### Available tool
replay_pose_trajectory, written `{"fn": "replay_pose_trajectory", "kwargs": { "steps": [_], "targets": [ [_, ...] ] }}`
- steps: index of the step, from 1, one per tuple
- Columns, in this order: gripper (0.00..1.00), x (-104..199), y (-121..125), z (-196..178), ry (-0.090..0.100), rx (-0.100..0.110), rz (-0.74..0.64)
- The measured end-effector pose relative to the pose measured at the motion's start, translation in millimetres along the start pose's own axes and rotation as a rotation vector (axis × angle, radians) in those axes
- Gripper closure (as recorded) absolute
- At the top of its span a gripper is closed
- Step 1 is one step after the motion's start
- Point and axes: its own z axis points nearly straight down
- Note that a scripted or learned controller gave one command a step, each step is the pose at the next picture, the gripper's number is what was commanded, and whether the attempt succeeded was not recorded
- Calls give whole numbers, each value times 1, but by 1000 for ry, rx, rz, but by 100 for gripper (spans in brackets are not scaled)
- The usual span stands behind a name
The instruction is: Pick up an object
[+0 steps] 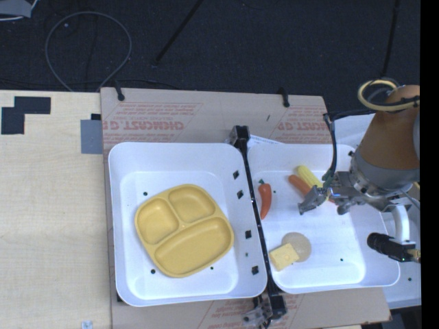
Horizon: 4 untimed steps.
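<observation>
Two bins: left [123, 184] holds yellow tray [184, 229]. Right [357, 269]: gripper [317, 199] above, finger state unclear; corn [308, 177] at its 11 o'clock, cheese [283, 256] at 7.

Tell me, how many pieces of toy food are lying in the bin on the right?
5 that I can see: an orange-red pepper by the divider, a carrot-like stick and yellow corn near the gripper, a yellow block against a tan disc. The arm may hide more.

Divided plate [184, 229] in left bin [127, 170]. Right bin [350, 266] holds pepper [265, 199] near divider, corn [308, 177] beside carrot [299, 183] further right, cheese wedge [283, 256] touching round disc [299, 245] near front.
</observation>
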Motion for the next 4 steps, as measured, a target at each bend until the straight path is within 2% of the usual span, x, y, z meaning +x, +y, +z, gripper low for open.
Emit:
{"fn": "replay_pose_trajectory", "kwargs": {
  "steps": [1,2,3,4],
  "targets": [
    [0,0,3,-7,-2,-12,-2],
    [0,7,1,39,-1,-8,-2],
    [0,2,7,99,-1,-8,-1],
    [0,2,6,101,-1,-11,1]
  ]
}}
